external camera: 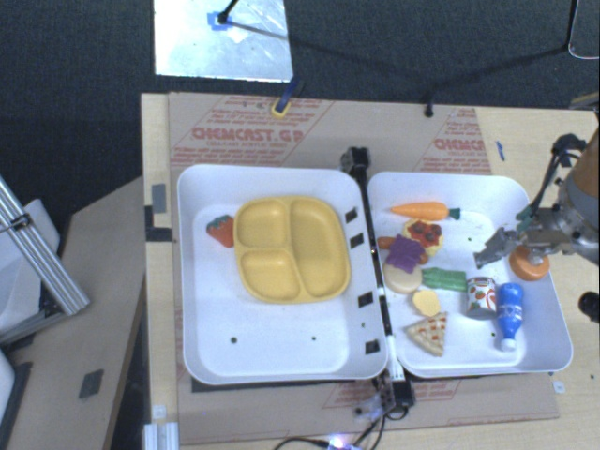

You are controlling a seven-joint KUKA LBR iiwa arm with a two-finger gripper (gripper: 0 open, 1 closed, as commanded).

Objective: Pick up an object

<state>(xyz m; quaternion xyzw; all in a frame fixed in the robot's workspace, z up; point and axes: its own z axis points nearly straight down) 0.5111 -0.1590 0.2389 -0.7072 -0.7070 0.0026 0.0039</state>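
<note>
We read "CHEMCAST GP" on the worktop [246,131] sheet. Our gripper [494,247] hangs released — just below it a small can [481,296] stands upright, blue bottle [508,314] alongside, cap down.

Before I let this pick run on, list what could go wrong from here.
1. The gripper hangs over a crowded spot: the small can, the blue bottle and an orange round toy sit close together, so a descent may knock one aside.
2. The can and the bottle are rounded and could slip or roll out of a pinch.
3. These toys lie near the right bin's rim; a nudge may push one against the wall.
</note>
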